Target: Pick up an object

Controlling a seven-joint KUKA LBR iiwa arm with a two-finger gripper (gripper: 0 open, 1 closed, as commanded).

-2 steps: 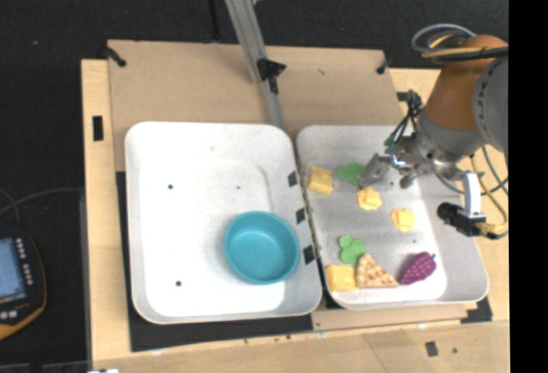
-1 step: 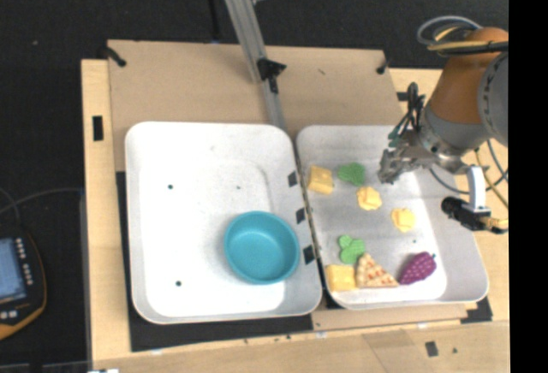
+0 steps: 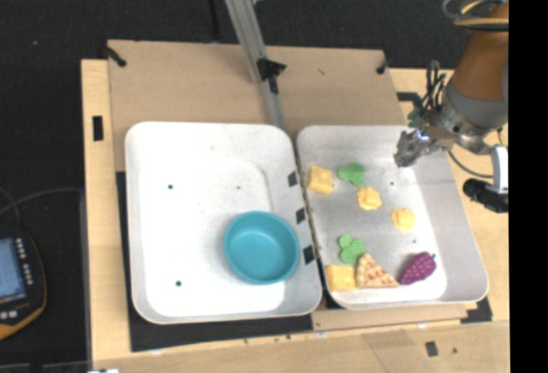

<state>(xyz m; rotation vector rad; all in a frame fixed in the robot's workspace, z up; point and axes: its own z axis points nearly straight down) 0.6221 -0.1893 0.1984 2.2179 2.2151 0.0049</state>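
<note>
Fingers (image 3: pixel 409 149) hover above right bin's (image 3: pixel 454 217) upper edge, toys (image 3: pixel 370 198) apart.

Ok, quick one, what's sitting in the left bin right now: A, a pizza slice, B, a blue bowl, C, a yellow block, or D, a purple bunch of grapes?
B: the blue bowl sits alone in the left bin, while the small food toys, including the purple grapes, lie in the right bin.
</note>
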